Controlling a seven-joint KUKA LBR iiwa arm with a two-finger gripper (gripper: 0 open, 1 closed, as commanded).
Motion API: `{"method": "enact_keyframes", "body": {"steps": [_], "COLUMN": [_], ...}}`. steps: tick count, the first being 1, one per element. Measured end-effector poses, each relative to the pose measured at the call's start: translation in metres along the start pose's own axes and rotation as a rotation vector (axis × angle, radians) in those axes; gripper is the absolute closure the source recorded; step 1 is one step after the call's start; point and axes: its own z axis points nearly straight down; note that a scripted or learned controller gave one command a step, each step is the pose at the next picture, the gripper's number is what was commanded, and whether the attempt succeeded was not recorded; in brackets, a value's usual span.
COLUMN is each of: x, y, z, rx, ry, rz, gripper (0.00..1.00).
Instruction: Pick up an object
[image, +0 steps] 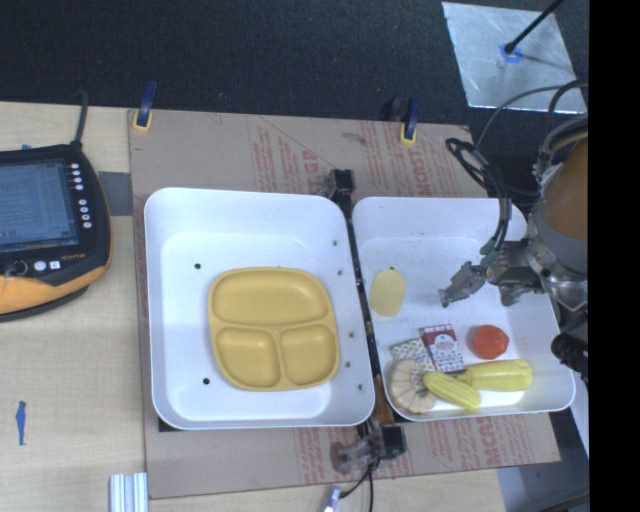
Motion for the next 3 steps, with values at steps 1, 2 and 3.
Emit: {"method": "enact_keyframes", "body": {"steps": [1, 2, 3], "x": [-0.064, -0.078, -0.082], "y": [0.024, 0.005, -0.022], "z": [0.065, 0.114, 0.15], "rx": [0.002, 0.001, -0.01], "ry": [-0.002, -0.001, -0.002], "rz": [0.001, 0.001, 0.001], "gripper": [0.0, 0.0, 0.0]}}
